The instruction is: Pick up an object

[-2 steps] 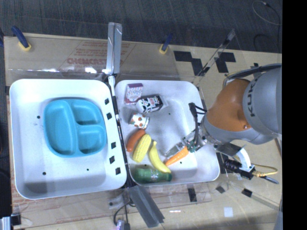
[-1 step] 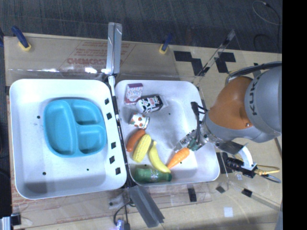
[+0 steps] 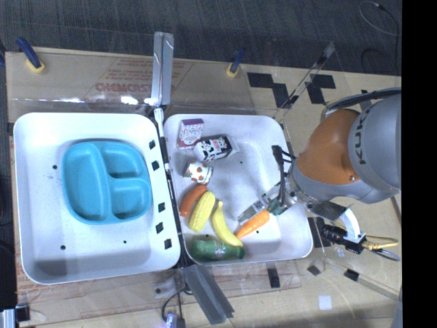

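Carrot [image 3: 255, 222] lies in the right bin [image 3: 298, 248], just beside the gripper [image 3: 270, 206], whose state cannot be told; a glancing contact could roll it toward the banana [image 3: 225, 226]

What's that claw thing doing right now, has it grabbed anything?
Gripper: down in the right bin, at the leafy end of the toy carrot. Whether it grips the carrot cannot be told.
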Motion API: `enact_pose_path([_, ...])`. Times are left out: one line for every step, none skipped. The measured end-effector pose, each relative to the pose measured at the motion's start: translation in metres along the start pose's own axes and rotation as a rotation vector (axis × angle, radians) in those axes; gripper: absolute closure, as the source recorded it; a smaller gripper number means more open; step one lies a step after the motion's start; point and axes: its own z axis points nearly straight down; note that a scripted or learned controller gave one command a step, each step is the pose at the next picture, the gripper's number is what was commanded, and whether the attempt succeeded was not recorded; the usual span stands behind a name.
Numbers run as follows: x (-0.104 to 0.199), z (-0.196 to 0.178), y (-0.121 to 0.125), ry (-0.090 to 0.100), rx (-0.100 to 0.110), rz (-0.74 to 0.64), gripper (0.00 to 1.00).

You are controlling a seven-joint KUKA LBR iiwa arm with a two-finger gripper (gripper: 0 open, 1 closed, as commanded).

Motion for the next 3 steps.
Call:
enact_pose_path([0.008,0.011,-0.019,0.003,0.003,0.257,0.0])
enact_pose_path([0.004,0.012,0.074,0.002,0.002,0.186,0.0])
enact_pose_path([0.032,0.012,0.023,0.003,0.003,0.006,0.0])
